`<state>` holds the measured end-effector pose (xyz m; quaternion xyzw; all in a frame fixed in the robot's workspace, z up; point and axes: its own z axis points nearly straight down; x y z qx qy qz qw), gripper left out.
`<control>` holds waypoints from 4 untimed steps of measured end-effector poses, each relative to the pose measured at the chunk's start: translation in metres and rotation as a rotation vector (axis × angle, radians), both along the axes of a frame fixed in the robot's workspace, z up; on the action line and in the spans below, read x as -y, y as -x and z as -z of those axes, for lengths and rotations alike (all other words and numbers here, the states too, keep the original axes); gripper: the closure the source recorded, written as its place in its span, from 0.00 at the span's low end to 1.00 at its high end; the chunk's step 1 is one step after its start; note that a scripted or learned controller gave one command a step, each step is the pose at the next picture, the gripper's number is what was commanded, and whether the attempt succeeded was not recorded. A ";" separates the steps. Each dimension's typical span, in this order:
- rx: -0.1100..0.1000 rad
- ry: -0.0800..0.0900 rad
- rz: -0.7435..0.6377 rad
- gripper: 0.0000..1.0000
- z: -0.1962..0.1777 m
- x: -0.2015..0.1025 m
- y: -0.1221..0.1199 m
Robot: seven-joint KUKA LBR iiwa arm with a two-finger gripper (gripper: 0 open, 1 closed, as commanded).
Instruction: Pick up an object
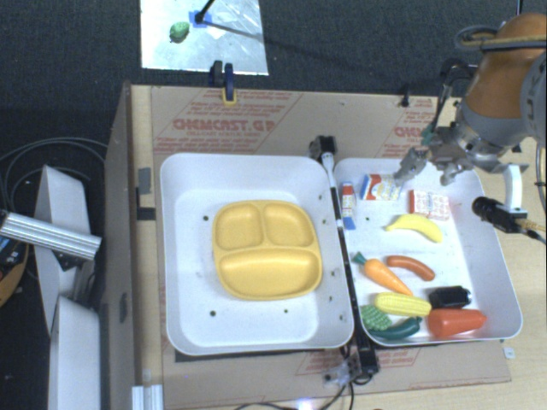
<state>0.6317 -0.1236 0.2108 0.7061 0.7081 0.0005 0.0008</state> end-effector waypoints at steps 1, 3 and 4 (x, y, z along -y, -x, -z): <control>-0.001 0.001 0.001 0.00 0.033 0.033 0.024; -0.001 0.000 0.002 0.00 0.103 0.029 0.094; 0.004 0.000 -0.001 0.00 0.075 0.012 -0.031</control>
